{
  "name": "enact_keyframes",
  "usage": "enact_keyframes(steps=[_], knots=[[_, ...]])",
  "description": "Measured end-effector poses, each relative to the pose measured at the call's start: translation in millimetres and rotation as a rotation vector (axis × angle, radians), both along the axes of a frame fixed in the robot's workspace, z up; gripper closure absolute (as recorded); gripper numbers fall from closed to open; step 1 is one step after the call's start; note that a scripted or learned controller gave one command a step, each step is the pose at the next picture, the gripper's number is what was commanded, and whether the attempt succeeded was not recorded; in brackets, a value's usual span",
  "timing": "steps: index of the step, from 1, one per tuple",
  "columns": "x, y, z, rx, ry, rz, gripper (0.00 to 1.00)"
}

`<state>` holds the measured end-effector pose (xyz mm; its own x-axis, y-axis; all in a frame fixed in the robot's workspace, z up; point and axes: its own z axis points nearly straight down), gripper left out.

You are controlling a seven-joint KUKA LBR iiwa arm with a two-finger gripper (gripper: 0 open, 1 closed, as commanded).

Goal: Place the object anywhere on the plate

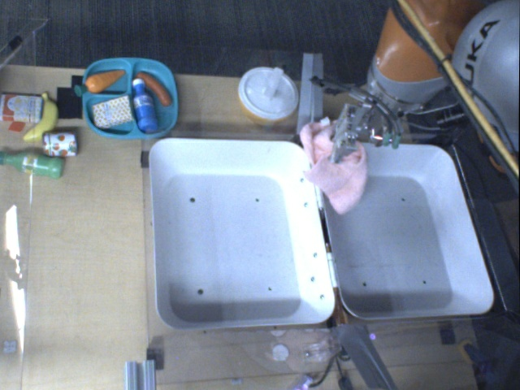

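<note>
A pink cloth [338, 175] hangs crumpled from my gripper [349, 142], which is shut on the cloth's upper part. The two hover over the top left corner of the right bin [406, 250], just beside the divider between the bins. The blue sectioned plate [169, 84] lies on the bench at the far left, well away from the gripper. It carries a carrot, a sausage, a small blue bottle and a patterned packet.
The left bin [227, 242] lies between the gripper and the plate. A white lidded container [268, 93] stands behind the left bin's far right corner. A banana [42, 120], a small can [59, 144], a green bottle [32, 164] and a box [18, 108] sit left of the plate.
</note>
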<state>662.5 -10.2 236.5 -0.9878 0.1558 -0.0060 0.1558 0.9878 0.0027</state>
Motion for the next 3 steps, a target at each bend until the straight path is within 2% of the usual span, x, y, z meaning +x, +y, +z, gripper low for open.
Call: enact_keyframes(steps=[1,2,3], knots=[[1.3,53.4,-8.6,0.0,-0.001,0.155,1.0],[-16.8,106.3,-11.0,0.0,0.0,0.16,1.0],[-20.0,158.9,-9.3,0.001,-0.002,0.159,1.0]])
